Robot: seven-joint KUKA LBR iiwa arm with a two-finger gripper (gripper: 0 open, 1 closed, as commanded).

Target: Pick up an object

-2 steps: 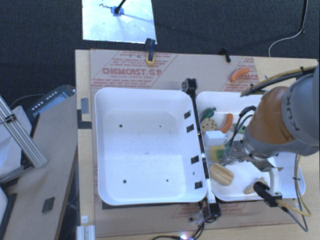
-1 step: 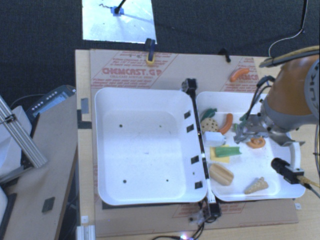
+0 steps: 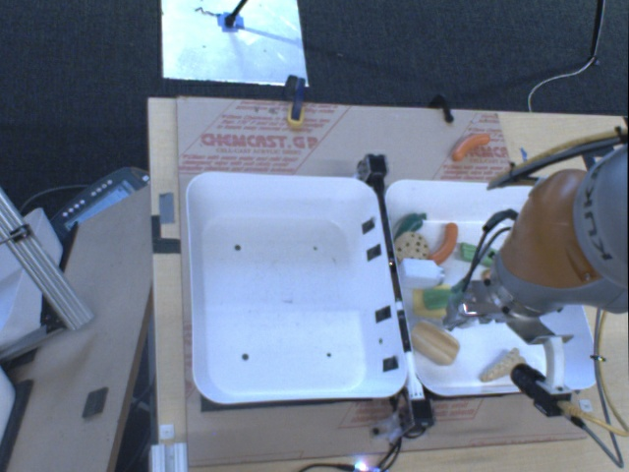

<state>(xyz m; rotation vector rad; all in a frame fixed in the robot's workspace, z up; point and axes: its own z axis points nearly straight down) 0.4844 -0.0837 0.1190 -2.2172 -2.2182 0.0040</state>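
My gripper point(image 3: 460, 311) hangs low in the right bin point(image 3: 580, 347), reaching in from the right under the grey and orange wrist. It is just right of a yellow-green piece point(image 3: 430, 299) and above a tan bread-like piece point(image 3: 434, 343). A white block point(image 3: 423, 271), a round speckled cracker point(image 3: 414, 247), a red-orange sausage point(image 3: 445, 243) and green pieces point(image 3: 408, 224) lie towards the bin's far left. A tan cone-shaped piece point(image 3: 501, 365) sits near the front. The arm hides part of the bin's middle and right. I see nothing clearly held.
The left bin point(image 3: 285, 283) lies beside the right one, with a black-clipped divider point(image 3: 388, 264) between them. An orange sausage point(image 3: 472, 147) lies on the bench behind the right bin. A yellow and black clamp point(image 3: 294, 101) stands at the bench's back edge.
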